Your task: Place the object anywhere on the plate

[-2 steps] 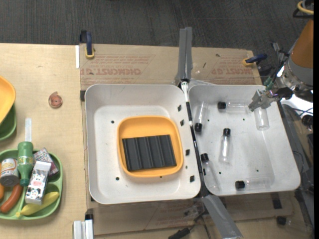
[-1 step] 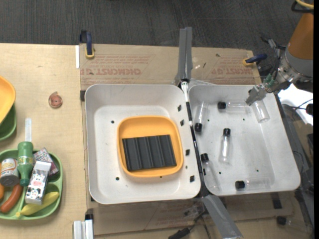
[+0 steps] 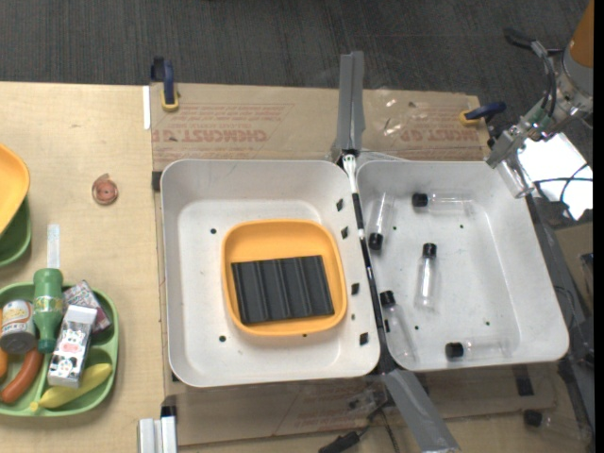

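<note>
The gripper point(image 3: 517, 147) is seen at the view's upper right, hung over the far right corner of the right bin point(image 3: 528, 281), at the end of the arm point(image 3: 574, 59). Whether it is wide or narrow cannot be told, and nothing is seen held in it.

Well away from the gripper, down and to the left across the divide, a dark ribbed block point(image 3: 283, 288) is laid flat on the orange plate point(image 3: 281, 231). The plate is set in the middle of the left bin point(image 3: 189, 253).

Nearer the gripper, below it in the right bin, clear black-capped tubes are scattered. One point(image 3: 427, 274) is placed near the bin's middle, one point(image 3: 442, 199) by the far wall, and one point(image 3: 472, 349) by the near wall.

Farthest from the gripper, at the bench's left edge, a green tray point(image 3: 106, 371) of small items is seen.
</note>
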`<state>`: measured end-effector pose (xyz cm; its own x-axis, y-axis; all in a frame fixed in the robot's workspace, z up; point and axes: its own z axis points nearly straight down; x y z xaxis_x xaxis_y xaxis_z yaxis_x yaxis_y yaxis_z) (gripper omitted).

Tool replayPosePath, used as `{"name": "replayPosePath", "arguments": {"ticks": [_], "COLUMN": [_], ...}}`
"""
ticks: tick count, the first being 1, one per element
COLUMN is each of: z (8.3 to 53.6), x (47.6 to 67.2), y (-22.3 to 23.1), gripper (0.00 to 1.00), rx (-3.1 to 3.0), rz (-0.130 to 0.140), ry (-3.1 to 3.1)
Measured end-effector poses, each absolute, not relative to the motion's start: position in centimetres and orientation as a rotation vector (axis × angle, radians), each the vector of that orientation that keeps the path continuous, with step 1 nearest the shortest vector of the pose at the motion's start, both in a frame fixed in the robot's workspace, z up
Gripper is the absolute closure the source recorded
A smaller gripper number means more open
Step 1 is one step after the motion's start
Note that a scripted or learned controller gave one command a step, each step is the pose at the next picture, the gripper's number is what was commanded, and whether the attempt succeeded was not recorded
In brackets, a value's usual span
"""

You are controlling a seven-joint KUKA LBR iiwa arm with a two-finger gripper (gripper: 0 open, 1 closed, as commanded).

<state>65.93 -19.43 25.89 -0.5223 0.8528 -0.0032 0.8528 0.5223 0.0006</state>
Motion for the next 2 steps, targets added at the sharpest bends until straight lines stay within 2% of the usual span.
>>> {"name": "replayPosePath", "arguments": {"ticks": [1,2], "z": [28.0,34.9], "x": [66.0,65.5], "y": [-22.3,-22.2], "gripper": [1.00,1.00], "rx": [1.124,0.832], "rz": [-0.001,-0.001], "ry": [2.929,3.024]}}
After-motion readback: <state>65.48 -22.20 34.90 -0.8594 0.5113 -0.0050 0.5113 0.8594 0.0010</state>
